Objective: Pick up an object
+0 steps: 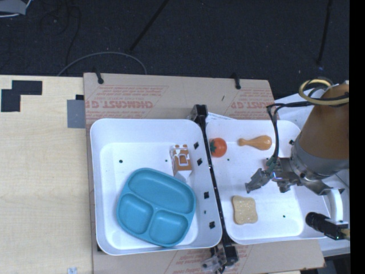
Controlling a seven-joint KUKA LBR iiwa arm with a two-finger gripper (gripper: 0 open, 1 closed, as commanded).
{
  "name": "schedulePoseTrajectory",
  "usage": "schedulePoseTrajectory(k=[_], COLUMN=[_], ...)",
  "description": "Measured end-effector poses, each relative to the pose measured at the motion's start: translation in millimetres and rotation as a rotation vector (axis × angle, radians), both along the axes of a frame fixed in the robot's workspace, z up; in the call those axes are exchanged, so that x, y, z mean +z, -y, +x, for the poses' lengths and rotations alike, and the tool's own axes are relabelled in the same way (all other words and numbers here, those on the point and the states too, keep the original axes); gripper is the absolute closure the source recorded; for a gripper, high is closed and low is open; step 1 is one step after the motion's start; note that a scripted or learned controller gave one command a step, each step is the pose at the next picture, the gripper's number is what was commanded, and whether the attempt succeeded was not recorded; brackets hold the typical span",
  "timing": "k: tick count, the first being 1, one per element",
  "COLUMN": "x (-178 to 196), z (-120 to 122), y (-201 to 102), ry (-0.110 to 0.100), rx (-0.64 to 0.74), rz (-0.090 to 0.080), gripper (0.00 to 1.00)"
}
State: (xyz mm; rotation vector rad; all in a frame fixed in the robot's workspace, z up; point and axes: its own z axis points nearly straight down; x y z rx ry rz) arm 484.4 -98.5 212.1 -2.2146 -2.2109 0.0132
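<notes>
One flat slice of toast [244, 209] lies low in the right bin [291, 224]. It looks light and stiff; grab its edges. The gripper [255, 184] hangs just above, grip unclear.

Left bin [108, 153] holds a blue tray [155, 206] and a small orange-white toy [182, 158]. Right bin [288, 224] holds a tomato [218, 147], drumstick [256, 142], toast [244, 209]; gripper [256, 182] hangs above it.

Glossy blue plastic plate [155, 206], smooth white bins [105, 153], matt cardboard [171, 99]
</notes>
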Motion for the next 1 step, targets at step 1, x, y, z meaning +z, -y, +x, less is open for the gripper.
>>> schedulePoseTrajectory(k=[1], x=[4.5], z=[2.2], y=[0.3], ry=[0.010], rx=[0.001], rz=[-0.002], gripper=[0.00])
